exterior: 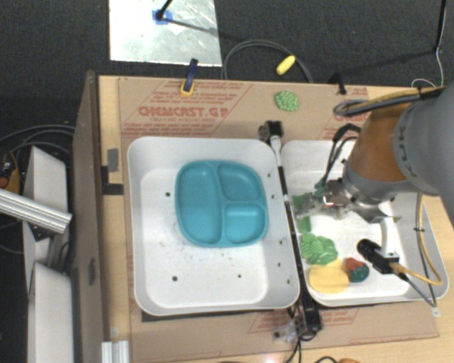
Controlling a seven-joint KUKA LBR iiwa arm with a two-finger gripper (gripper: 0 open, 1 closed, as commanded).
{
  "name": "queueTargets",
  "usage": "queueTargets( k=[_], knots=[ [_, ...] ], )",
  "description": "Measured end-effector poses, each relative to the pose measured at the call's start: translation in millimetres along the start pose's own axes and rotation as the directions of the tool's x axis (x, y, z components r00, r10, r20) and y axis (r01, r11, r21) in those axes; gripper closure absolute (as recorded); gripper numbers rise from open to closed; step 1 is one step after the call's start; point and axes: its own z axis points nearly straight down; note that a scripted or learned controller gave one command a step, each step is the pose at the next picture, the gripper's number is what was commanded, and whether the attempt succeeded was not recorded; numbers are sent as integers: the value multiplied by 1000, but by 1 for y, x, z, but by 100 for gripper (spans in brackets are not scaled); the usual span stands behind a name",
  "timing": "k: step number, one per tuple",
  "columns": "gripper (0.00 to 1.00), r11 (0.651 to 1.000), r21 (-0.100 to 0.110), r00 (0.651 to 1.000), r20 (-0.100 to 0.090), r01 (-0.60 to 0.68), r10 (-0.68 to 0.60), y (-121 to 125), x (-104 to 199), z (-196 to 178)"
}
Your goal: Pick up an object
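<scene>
- One tool [322, 200], low over the right bin [363, 297], at that bin's left half near the divider; whether it is wide or narrow cannot be told, and nothing is seen in its grasp.
- One grey arm [431, 138] with an orange band, entering from the right edge.
- Four loose items in the right bin, all in its near-left part:
  - one small green piece [303, 223], just beside the tool;
  - one green leafy item [316, 248], nearer the camera;
  - one yellow rounded item [329, 280], touching the leafy item's near side;
  - one small red-and-teal item [356, 269], just right of the yellow one.
- One left bin [155, 278], holding one blue divided plate [221, 203] with three compartments, lying flat at its centre.
- Two white bins in all, side by side and touching at the divider.
- One surface [204, 108], covered with printed brown cardboard, bearing one green round item [287, 100] beyond the bins.
- One yellow-tipped cable end [286, 65] past the far edge.
- One silver sheet [165, 21] on dark floor behind.
- One metal rail [26, 209] at the left.
</scene>
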Motion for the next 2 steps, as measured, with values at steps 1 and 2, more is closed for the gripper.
queueTargets(
  k=[1,2],
  knots=[
    [0,1000,-13,1000,6,-2,2,61,-20,-77],
    [0,1000,-19,1000,8,-7,7,71,-53,-215]
  ],
)
